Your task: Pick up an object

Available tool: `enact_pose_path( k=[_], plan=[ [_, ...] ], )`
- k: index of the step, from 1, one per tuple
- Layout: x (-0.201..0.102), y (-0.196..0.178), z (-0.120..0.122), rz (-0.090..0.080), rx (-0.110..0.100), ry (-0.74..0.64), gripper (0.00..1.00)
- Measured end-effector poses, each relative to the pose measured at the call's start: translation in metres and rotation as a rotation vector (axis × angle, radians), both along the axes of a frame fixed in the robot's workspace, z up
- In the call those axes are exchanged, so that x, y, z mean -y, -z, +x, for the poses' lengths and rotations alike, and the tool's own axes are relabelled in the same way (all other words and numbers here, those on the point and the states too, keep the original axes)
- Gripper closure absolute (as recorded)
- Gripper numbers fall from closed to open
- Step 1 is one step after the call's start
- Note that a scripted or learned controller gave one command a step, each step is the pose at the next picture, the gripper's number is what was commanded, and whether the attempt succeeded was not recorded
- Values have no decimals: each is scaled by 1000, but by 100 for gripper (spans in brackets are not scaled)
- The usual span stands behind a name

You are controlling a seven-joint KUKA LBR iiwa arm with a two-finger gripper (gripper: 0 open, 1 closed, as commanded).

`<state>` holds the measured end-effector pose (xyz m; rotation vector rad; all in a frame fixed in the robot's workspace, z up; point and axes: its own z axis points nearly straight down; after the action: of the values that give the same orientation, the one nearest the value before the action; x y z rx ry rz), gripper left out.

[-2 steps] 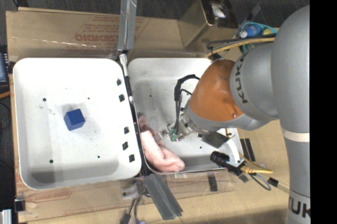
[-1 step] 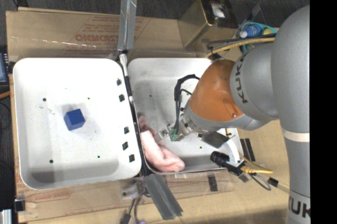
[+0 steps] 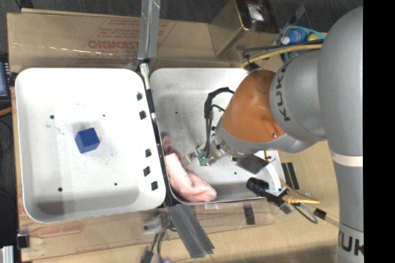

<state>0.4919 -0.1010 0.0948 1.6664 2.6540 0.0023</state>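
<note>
**Pink object by the right bin's near-left corner, arm low above the bin floor**

The pink object (image 3: pixel 185 179), soft and lumpy like a rolled cloth or plush piece, lies in the right bin (image 3: pixel 179 86), against the left wall and running down toward the near-left corner. It rests on the bin floor, with one end close to the near rim.

From my seat I see the arm (image 3: pixel 308 101) reaching in from the right and bent down over the right bin, its orange band (image 3: pixel 247 110) sitting above the middle of that bin. The gripper (image 3: pixel 205 157) is low over the bin floor, just right of the pink object's upper end. I see a narrow gap between the two, though the slant of the view leaves me unsure whether they touch. Whether the hand is released or clenched I cannot tell: the wrist body covers most of it. Nothing shows between its tips, so I do not count anything as grasped.

A black cable (image 3: pixel 213 101) loops off the wrist toward the far half of the right bin.

In the left bin (image 3: pixel 37 86) a small blue cube (image 3: pixel 87 139) sits on the floor, roughly central and a little toward the near side, well apart from the arm. A row of black clips (image 3: pixel 148 154) runs along the shared wall between the two bins.

Both bins rest on a brown cardboard sheet (image 3: pixel 74 36) that shows beyond their far rims.
</note>
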Motion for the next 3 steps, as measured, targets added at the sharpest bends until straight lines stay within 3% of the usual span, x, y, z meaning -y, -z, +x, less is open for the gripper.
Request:
enact_pose_path(
  k=[3],
  plan=[
    [0, 0, 0, 0, 0, 0, 0]
  ],
)
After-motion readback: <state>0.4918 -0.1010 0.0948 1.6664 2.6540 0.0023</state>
